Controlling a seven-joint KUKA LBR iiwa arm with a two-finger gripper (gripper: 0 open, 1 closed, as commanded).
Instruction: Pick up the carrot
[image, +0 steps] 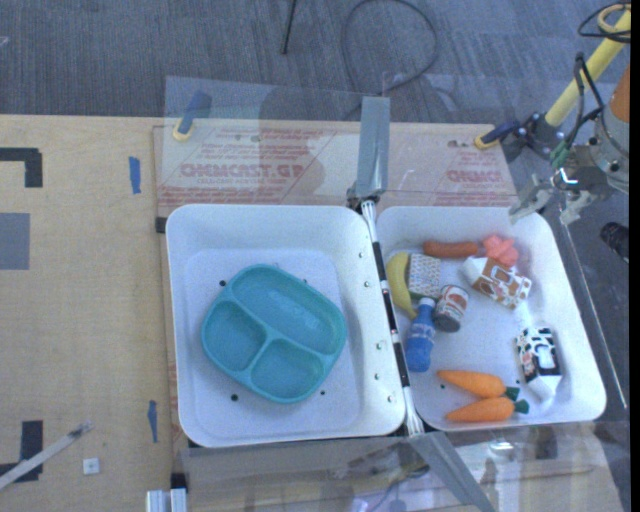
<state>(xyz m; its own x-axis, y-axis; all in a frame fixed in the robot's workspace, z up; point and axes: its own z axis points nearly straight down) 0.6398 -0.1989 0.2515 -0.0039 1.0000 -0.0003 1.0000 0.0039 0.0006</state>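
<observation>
1. Two shallow white bins side by side on the bench: left bin (180, 232), right bin (578, 300), joined along a grey divider.
2. In the left bin, one teal plate (275, 332) with three compartments, lying flat near the middle.
3. Two carrots in the right bin, both down at the near edge, lying roughly crosswise with green tops toward the right wall.
4. Upper carrot (472, 381) just above lower carrot (484, 409), close together and nearly parallel; touching or not, hard to tell.
5. Just left of the carrots, a blue bottle (420, 340), tilted, next to the divider.
6. Right of the carrots, a black-and-white cow-print carton (538, 355) near the right wall, close to the green tops.
7. Further back in the same bin: yellow banana (398, 283) against the divider, a small can (452, 307), a white-and-brown carton (497, 282), a reddish sausage (452, 248) and a pink item (500, 248) beside it.
8. Gripper (548, 192) up at the far right corner, over the outer rim of the right bin, well apart from both carrots.
9. Wide or narrow: cannot tell from this angle; too small and cluttered with cables.
10. Nothing seen held; both carrots resting on the bin floor.
</observation>
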